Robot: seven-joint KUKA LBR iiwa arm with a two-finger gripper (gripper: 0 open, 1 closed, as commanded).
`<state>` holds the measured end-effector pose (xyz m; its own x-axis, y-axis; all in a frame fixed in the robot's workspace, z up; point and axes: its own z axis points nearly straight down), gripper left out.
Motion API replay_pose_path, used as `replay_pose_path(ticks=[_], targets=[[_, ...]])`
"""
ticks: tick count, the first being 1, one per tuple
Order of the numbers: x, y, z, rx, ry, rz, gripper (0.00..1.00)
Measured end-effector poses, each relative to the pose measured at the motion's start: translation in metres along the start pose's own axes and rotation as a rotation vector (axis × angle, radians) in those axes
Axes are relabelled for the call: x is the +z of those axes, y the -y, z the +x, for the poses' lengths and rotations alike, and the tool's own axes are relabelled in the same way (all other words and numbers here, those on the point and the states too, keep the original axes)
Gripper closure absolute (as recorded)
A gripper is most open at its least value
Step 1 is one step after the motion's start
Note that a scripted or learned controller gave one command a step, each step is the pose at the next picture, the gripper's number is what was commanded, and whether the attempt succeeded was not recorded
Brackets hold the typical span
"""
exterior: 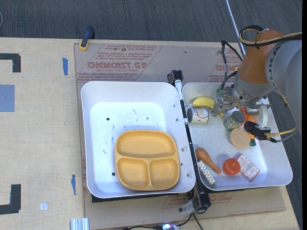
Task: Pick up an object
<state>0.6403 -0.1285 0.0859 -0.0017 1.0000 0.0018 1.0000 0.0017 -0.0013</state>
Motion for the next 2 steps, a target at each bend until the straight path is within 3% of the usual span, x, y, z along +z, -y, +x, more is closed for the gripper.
replay_pose_path(ticks=[1, 2], targets=[[-0.001, 0.028, 0.032, 0.005, 0.009, -0.007, 1.00], [-0.006, 0.026, 0.019, 0.014, 0.029, -0.020, 0.00]])
